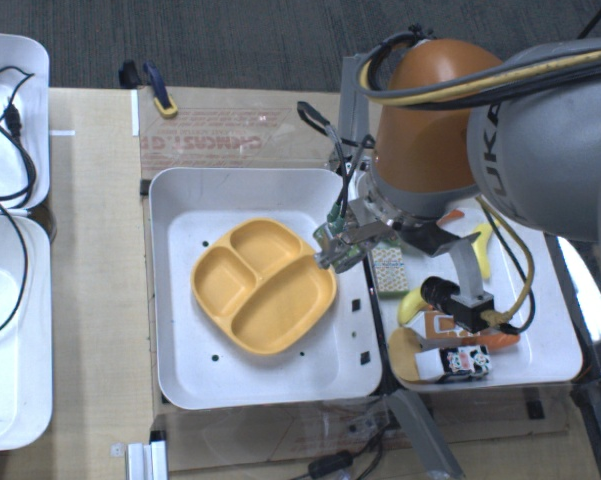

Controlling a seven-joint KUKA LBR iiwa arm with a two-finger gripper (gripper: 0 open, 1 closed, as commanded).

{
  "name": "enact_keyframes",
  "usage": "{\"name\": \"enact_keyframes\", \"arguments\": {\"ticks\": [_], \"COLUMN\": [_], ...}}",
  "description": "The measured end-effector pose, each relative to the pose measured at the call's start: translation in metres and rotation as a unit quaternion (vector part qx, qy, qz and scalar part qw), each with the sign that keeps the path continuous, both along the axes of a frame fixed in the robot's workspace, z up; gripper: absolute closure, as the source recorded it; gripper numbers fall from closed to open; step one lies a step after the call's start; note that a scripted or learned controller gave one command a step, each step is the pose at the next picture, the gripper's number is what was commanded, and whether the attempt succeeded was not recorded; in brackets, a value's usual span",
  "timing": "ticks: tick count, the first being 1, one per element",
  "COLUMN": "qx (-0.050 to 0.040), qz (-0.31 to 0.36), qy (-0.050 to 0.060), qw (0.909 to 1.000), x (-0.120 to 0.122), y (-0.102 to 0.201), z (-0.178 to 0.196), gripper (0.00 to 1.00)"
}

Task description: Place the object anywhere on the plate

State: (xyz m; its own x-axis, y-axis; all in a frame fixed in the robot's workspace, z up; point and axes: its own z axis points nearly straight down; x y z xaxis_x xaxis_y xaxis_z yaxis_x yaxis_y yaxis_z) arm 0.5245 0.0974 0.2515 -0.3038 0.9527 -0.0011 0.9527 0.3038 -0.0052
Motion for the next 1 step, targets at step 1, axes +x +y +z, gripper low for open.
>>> {"name": "enact_keyframes", "arguments": {"ticks": [1], "qx": [0.0001], "qz": [0.000], "qy": [0.000], "qw": [1.0000], "x": [0.0002], "y": [-0.0002], "z": [0.0003], "gripper": [0.00]}}
